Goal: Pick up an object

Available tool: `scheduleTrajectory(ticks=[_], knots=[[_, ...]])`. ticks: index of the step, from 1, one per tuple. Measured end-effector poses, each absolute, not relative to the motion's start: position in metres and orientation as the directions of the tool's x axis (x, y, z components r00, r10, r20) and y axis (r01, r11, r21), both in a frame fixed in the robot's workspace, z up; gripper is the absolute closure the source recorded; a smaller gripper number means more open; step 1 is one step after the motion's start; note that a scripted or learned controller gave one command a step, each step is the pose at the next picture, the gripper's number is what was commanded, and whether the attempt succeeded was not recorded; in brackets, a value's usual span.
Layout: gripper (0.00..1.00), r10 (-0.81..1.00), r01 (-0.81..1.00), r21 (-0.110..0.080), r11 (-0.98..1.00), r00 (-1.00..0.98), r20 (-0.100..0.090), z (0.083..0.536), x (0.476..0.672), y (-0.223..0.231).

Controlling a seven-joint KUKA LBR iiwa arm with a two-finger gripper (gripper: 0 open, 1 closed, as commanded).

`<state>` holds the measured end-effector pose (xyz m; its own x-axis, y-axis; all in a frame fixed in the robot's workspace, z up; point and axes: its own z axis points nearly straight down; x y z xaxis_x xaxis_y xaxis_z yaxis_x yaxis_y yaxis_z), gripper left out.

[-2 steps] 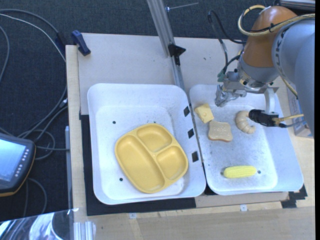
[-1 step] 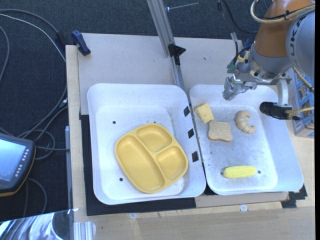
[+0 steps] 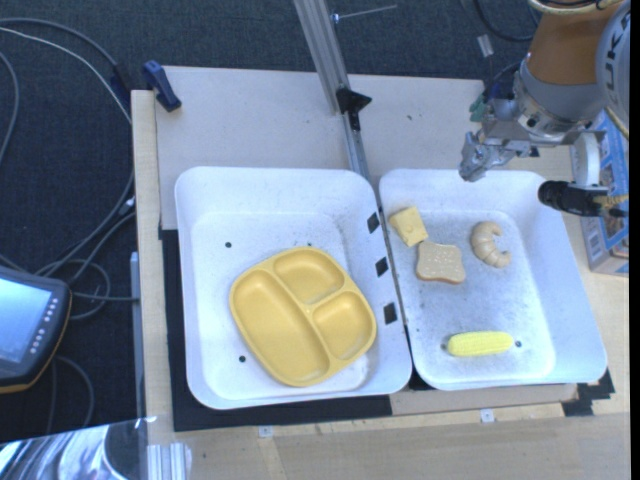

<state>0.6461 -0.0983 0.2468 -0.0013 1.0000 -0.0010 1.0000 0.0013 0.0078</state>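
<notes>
Below the gripper (image 3: 476,164) and toward the near edge of the bench lay the right bin (image 3: 560,268), the larger stage for whatever the arm would try; the gripper hung over that bin's far rim, empty, with nothing seen between its parts, and whether it was spread or closed could not be told from this slanted view. To its left, well apart, sat the left bin (image 3: 200,208) with a yellow divided plate (image 3: 302,314) resting in it, too broad a piece for a pinch.

Nearest to the gripper, just below it in the view, lay the croissant (image 3: 490,243), curved, its long axis running roughly away from the gripper toward the bench's near edge. I judged this the likeliest thing to go for: a short drop and a small move forward would bring the gripper over it. Further down and to the left lay the bread slice (image 3: 440,262), flat, and touching or just beside it the cheese wedge (image 3: 407,226). Farthest off, near the bin's front wall, lay the corn cob (image 3: 479,344), its long axis across the view.

The bin floor was white and speckled; the bench stood on dark carpet strewn with cables.
</notes>
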Motion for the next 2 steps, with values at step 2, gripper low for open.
scheduleTrajectory(ticks=[2], knots=[[1.0, 1.0, 1.0, -0.004, 0.006, -0.006, 0.002, 0.24, 0.63, 0.011]])
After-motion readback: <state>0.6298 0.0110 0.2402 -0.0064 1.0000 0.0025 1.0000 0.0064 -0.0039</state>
